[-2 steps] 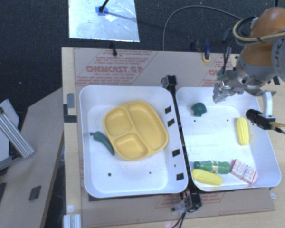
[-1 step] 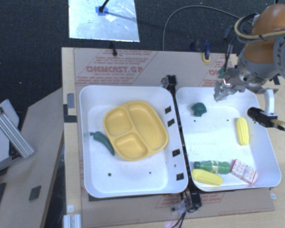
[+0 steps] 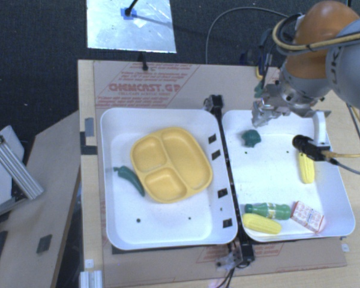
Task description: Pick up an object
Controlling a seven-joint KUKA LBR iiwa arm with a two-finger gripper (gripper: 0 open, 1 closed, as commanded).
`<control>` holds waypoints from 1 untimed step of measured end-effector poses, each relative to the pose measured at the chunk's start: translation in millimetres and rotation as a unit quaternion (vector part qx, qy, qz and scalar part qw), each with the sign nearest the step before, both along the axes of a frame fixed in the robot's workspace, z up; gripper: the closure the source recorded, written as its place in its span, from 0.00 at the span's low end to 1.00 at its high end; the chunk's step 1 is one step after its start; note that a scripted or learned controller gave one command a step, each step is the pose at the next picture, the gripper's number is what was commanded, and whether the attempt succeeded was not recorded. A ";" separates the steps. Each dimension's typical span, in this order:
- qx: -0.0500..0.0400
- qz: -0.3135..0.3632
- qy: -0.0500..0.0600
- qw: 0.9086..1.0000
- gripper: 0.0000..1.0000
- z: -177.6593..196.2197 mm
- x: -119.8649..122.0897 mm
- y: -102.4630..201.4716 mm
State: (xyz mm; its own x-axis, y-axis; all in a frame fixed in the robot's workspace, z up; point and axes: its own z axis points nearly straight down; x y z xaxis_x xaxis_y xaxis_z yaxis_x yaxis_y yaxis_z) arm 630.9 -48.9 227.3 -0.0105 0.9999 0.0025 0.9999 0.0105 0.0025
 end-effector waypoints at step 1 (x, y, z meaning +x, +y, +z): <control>0.000 0.000 0.001 1.000 1.00 -4.8 -7.3 47.6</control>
